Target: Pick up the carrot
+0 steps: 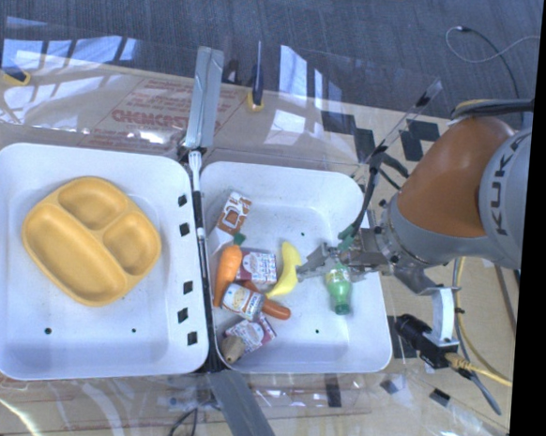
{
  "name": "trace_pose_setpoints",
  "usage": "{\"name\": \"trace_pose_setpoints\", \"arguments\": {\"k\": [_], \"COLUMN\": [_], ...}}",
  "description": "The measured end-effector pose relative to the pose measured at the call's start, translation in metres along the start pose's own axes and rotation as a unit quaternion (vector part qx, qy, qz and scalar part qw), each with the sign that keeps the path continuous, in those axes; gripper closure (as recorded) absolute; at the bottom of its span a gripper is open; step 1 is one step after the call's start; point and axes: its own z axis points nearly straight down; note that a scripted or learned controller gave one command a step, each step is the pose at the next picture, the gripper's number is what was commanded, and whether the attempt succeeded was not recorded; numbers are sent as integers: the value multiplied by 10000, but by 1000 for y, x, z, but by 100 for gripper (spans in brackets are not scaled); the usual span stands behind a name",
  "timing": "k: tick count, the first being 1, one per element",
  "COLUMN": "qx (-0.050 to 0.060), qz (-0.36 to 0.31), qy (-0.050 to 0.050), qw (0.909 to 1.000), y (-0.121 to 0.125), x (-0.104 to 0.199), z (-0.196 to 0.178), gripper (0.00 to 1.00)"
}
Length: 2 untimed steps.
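Observation:
The orange carrot point(225, 273) lies upright along the left wall of the right bin point(299, 188), its green top near the bin's divider. My gripper point(321, 260) hangs over the right bin's middle, to the right of the carrot, with a yellow banana point(288, 269) between them. Its fingers point left and stand slightly apart with nothing between them. A green bottle point(339, 290) lies just below the gripper.
Small snack packets point(235, 212) point(258, 268) point(243, 300) point(251, 334) crowd around the carrot, along with a small orange sausage-like piece point(276, 309). The left bin point(19, 333) holds a yellow divided plate point(91, 238).

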Motion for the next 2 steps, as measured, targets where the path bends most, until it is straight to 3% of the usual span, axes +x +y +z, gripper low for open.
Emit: {"name": "trace_pose_setpoints", "arguments": {"k": [1, 2], "qx": [-1, -20], "qz": [-188, 303], "qy": [-8, -10], "qw": [9998, 9995], "y": [3, -7], "x": [98, 169], "z": [50, -71], "gripper": [0, 0]}}
